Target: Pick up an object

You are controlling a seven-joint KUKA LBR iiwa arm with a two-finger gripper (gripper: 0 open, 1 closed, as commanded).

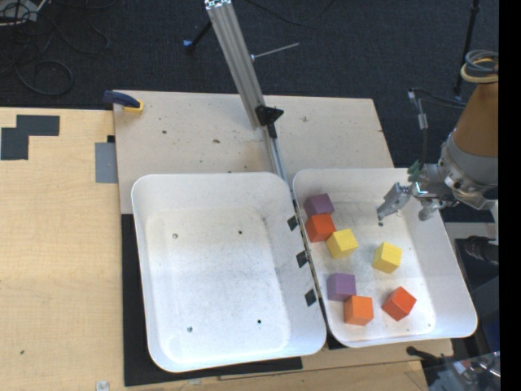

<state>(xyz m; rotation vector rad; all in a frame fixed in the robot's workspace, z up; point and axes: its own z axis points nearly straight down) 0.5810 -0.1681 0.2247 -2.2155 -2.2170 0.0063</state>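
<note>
The right-hand shallow white plastic bin (456, 316) serves as the landmark here. It holds seven small foam-like cubes. At its upper left corner sits a purple cube (319, 204), and touching it just below is an orange-red cube (319, 226). Just to the right of and below that pair lies a yellow cube (342, 242), tilted on the bin floor. A second yellow cube (387, 257) rests near the bin's middle, well apart from the first. Toward the bin's lower edge a second purple cube (341, 285) sits directly above an orange cube (357, 309), the two touching. Just beside them, to the right, lies a red-orange cube (399, 303), turned at an angle.

The grey two-finger gripper (412, 203) hangs over the upper right part of this bin, above the second yellow cube and apart from it. Its fingers are spread open, one finger (392, 201) pointing down and left, the other nearer the bin's right wall. Nothing sits between them.

Left of this bin, touching it along a row of black clips (301, 259), lies the second shallow white plastic bin (155, 194), its floor speckled with dark marks. Beyond both bins, a slanted silver aluminium rail (240, 59) rises from the pale wooden bench top (195, 129), and a blue and yellow clamp (124, 100) grips the bench's far left corner.
</note>
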